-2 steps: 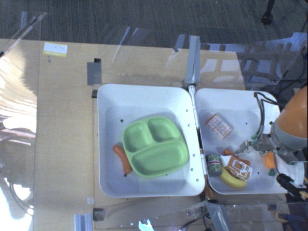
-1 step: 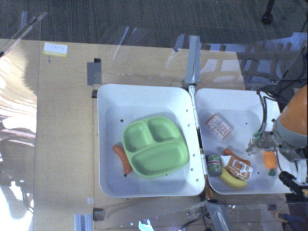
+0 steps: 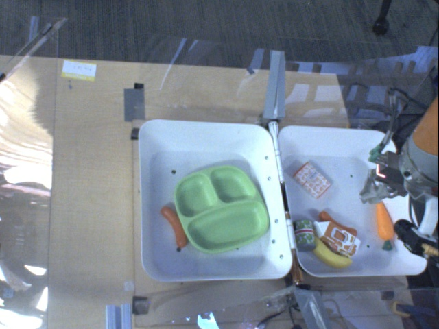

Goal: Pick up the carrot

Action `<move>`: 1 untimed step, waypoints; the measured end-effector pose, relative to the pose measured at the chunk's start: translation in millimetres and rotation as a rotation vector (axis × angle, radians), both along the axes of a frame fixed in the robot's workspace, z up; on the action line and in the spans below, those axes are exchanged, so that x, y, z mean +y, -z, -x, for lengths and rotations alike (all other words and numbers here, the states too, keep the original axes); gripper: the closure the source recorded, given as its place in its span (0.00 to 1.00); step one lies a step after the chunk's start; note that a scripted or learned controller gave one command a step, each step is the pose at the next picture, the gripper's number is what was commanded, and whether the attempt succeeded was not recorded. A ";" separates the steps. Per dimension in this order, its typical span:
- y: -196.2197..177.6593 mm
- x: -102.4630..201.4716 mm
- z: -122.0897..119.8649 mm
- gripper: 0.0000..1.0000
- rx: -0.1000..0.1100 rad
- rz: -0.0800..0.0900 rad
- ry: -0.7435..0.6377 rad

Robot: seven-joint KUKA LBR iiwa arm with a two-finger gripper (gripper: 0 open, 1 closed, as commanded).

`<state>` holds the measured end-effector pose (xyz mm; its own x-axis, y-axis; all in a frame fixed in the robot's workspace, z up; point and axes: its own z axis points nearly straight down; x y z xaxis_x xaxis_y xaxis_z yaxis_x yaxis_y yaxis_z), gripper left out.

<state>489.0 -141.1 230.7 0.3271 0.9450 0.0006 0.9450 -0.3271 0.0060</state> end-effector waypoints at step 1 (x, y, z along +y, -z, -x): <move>141.9 -45.3 -1.0 1.00 -0.004 -0.001 0.306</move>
